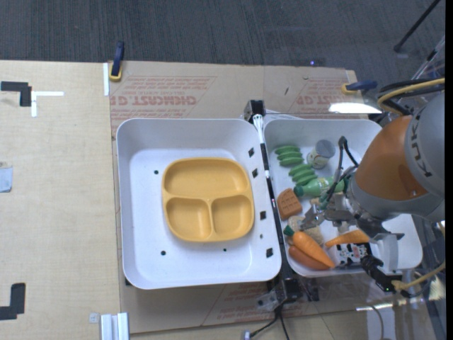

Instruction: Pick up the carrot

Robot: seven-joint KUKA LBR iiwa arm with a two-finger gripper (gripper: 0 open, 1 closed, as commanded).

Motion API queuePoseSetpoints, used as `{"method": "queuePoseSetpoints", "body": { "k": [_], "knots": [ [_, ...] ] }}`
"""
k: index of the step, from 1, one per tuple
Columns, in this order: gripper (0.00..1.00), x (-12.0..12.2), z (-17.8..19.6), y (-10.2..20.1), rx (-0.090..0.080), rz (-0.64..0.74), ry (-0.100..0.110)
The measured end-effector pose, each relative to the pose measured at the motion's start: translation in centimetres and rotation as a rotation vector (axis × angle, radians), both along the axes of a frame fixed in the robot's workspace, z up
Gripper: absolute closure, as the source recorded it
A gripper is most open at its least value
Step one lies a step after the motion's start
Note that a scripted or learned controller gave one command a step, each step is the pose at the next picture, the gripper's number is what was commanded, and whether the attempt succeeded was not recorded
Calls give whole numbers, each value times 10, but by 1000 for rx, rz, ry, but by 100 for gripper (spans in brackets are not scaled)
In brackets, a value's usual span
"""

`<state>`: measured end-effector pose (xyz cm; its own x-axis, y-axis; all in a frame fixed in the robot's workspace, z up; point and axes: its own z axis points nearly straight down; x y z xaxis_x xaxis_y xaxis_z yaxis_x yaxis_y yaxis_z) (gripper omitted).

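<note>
An orange carrot (311,247) and green pea pods (289,154) lie in a white bin (368,127); the divided plate (209,198) is yellow.

Two shallow white bins sit side by side on a sheet of brown cardboard (212,91) printed with red lettering, which lies on a pale wooden bench (49,211). The left bin (134,211) holds a yellow divided plate (208,198) with three compartments, one wide one at the far side and two smaller ones nearer the camera. The right bin (297,129) holds a cluster of toy foods: green pea pods (290,154) near its far left, a small grey round piece (325,148) just beside them, and a brown bread-like piece (288,203) against the left wall. A blue and yellow clamp (116,61) grips the cardboard's far left corner.
</note>
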<state>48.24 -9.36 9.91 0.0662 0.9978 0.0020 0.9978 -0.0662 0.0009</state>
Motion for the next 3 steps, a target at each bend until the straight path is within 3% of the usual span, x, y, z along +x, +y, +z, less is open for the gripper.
{"method": "queuePoseSetpoints", "body": {
  "k": [1, 2, 3],
  "knots": [
    [0, -2, -7, 1, 1, -63, 1],
    [100, 0, 0, 1, 3, -62, 1],
    [0, 0, 0, 1, 3, -63, 1]
  ]
}}
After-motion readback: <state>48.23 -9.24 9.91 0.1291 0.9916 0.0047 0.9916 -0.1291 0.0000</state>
